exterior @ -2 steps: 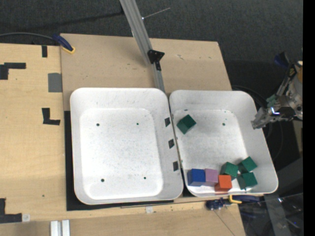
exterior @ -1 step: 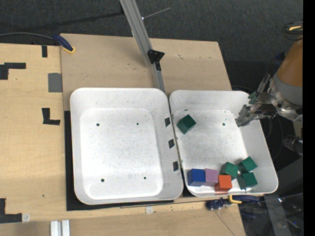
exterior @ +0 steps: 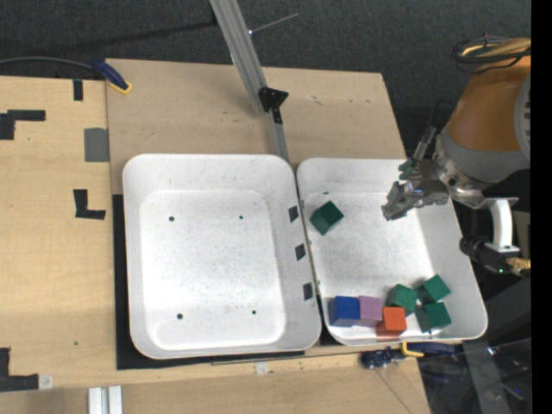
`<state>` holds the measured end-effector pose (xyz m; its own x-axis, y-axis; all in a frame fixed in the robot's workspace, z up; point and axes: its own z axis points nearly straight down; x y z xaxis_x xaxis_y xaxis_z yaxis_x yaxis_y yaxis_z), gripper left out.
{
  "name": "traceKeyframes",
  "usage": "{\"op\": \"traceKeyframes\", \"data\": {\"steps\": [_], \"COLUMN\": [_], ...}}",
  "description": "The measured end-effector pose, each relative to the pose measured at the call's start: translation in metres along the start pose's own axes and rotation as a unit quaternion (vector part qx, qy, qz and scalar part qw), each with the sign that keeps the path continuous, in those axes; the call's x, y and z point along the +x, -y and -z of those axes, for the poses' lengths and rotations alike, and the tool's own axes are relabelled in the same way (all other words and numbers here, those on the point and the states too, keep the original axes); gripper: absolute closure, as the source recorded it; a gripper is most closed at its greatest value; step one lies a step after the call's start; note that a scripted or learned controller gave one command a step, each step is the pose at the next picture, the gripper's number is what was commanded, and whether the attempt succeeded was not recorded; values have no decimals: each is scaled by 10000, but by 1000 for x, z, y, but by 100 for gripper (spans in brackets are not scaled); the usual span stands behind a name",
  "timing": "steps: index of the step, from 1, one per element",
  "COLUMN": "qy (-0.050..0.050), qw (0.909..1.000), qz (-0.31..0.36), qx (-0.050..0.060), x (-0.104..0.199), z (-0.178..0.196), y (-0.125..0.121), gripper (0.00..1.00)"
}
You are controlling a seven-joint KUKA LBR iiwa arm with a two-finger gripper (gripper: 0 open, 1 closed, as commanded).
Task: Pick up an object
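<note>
While over right bin, gripper state unclear, green cube nearby.

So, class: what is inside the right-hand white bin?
The right bin holds a lone green block and a corner cluster: blue, purple, orange, three green. The gripper covers some floor.

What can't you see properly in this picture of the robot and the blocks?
- Gripper, camera view: small and dark, so its grip is unreadable.
- Pile of blocks in the right bin: they overlap, so the count is unsure.
- Arm: cut off by the right edge.
</note>
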<state>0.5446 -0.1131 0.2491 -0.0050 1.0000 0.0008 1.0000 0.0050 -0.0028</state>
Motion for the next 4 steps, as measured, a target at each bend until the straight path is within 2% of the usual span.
{"op": "traceKeyframes", "data": {"steps": [2,3,4], "qy": [-2,-6,-2], "qw": [10000,10000,10000], "qz": [8,9,11], "qx": [-8,-13,-5], "x": [101,151,209], "z": [-21,-11,-18], "y": [-41,-53,-59], "gripper": [100,100,100]}}
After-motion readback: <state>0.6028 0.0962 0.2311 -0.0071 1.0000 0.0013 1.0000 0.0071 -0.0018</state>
